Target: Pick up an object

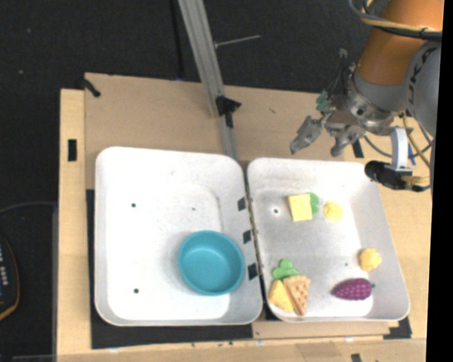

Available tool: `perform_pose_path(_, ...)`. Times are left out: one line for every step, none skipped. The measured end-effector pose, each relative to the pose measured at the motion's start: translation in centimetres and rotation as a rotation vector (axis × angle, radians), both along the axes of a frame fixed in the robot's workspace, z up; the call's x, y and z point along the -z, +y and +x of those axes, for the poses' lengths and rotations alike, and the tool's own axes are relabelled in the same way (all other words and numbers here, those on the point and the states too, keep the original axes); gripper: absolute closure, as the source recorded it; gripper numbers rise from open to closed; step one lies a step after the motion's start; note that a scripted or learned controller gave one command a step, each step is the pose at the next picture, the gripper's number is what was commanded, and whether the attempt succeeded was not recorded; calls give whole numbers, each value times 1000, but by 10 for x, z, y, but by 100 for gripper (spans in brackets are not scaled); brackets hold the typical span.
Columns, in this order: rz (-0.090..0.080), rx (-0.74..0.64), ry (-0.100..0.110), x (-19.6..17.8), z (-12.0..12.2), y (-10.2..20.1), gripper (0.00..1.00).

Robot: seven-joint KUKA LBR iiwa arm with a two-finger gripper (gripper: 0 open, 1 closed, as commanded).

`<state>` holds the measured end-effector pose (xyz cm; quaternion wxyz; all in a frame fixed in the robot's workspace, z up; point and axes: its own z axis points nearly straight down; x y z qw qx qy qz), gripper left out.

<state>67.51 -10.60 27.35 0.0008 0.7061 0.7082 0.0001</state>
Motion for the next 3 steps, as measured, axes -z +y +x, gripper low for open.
perform_pose_path(-1, 0, 0, 0, 0, 0, 0)
perform_pose_path(-1, 4, 6, 62, -5, -4, 0)
perform_pose_path(-1, 5, 7, 125, -10, -2, 0)
